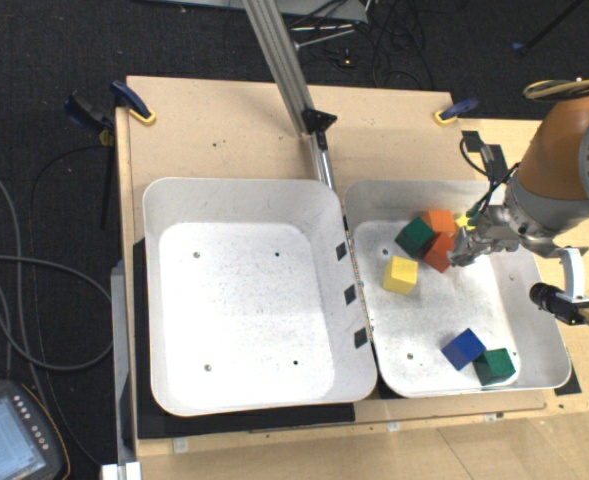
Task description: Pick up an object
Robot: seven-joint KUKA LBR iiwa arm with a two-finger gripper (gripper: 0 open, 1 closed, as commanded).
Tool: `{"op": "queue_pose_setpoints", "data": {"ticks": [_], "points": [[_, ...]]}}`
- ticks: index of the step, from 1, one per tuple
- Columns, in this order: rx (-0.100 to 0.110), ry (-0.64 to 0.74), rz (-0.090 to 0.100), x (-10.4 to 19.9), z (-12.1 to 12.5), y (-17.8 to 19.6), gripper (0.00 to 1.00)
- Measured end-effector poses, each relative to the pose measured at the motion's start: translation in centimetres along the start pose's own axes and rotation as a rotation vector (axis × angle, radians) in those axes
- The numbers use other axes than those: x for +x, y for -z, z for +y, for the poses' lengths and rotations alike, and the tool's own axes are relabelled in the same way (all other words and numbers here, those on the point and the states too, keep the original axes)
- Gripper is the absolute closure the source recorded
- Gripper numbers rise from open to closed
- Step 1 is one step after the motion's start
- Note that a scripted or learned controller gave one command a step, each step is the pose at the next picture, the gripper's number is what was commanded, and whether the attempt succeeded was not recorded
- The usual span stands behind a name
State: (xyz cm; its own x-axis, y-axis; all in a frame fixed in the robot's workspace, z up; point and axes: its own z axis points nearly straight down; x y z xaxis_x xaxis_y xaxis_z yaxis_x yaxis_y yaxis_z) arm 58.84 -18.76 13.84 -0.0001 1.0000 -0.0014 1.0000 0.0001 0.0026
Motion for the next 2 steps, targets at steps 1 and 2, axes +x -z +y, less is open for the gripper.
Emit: {"op": "queue_pose_setpoints", "data": {"ticks": [1,2], "points": [[-0.005,0.001,-0.002,-0.4,0.2,6.4,1.00],[-0.005,0.003,-0.002,-0.4,0.3,11.7,1.00]]}}
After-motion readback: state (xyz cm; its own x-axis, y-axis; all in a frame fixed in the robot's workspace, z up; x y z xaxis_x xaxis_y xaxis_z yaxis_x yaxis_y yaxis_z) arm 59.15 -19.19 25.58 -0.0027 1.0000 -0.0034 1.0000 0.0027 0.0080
